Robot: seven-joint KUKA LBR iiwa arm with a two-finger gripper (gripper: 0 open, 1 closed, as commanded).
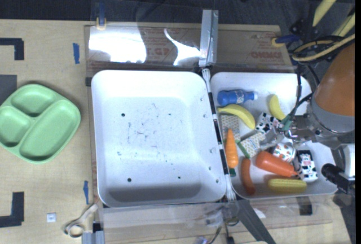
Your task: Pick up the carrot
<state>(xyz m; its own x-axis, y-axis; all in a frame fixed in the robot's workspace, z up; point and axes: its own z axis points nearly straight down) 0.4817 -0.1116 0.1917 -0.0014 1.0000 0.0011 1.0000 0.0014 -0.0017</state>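
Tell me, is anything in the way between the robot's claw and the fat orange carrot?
Yes. A small white and red toy lies against the fat orange cone-shaped carrot, on the side nearest the gripper.

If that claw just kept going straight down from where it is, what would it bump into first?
Probably the fat orange carrot lying just under the claw in the right bin, though the white toy beside it may be touched first; depth is hard to judge from this slanted view.

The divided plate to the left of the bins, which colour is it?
Light green. The divided plate shows in the camera view.
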